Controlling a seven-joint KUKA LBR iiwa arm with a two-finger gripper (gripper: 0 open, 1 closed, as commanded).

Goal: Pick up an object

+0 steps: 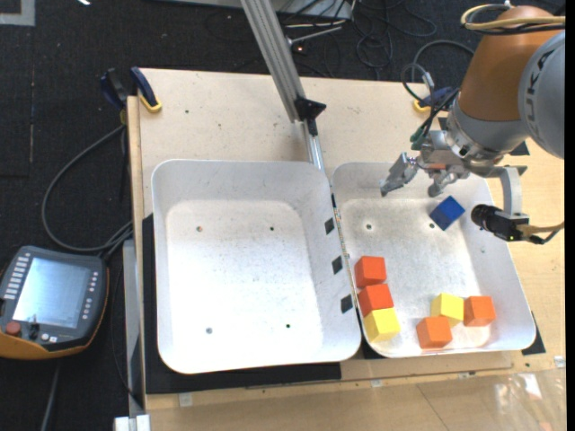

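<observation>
Gripper (418,176) above right bin (517,281), fingers spread, grasping nothing; blue cube (446,212) just beside, tilted corner-up, no long axis; 3 orange, 2 yellow cubes nearer front.

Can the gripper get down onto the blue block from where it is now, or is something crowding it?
Probably yes. The blue block lies alone in the right bin, apart from the orange and yellow blocks, and the gripper hangs just above and beside it.
</observation>
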